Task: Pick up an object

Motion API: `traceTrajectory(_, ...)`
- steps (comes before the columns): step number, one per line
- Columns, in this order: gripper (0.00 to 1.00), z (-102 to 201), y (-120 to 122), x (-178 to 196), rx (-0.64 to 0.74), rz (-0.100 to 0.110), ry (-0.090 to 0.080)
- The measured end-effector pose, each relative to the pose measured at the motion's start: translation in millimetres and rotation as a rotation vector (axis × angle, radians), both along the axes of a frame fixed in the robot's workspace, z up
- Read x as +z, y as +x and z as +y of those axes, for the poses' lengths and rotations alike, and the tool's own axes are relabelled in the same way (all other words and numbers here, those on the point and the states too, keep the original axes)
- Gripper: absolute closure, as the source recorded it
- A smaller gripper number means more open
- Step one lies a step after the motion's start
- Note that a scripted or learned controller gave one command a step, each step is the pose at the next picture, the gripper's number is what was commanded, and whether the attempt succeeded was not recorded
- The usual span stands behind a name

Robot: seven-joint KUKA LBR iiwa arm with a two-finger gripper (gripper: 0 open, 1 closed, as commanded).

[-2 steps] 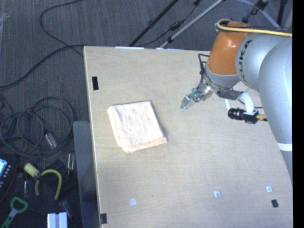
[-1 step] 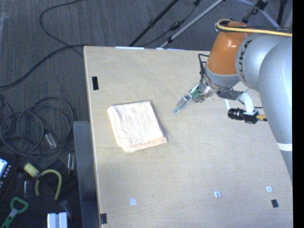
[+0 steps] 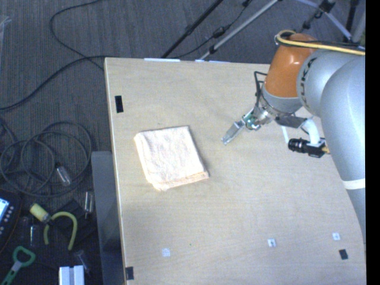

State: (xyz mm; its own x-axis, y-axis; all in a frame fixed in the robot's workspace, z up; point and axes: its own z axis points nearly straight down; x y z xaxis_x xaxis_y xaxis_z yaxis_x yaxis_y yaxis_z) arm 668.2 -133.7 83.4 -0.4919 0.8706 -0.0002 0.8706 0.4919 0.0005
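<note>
A cloth (image 3: 171, 157), pale cream and folded into a rough square, lies flat on the desk (image 3: 237, 218), left of its middle. The desk is a light wooden surface with small black marks near its edges. The arm (image 3: 332, 100), grey with an orange band, reaches in from the right. Its pincer (image 3: 228, 138) points down and to the left, its tip close above or at the desk surface; which one cannot be told. The pincer is to the right of the cloth and apart from it, with bare desk between them. Nothing shows between the pincer's fingers, and whether they are open or closed cannot be told. Left of the desk, on grey carpet (image 3: 47, 52), lie coiled black cables (image 3: 41, 159) and, nearer, some hand tools (image 3: 56, 224) with green handles.
</note>
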Motion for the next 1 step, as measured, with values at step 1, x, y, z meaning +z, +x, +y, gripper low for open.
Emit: traceTrajectory(1, 1.00, 0.7, 0.5, 9.6, 0.000, -0.002, 0.000)
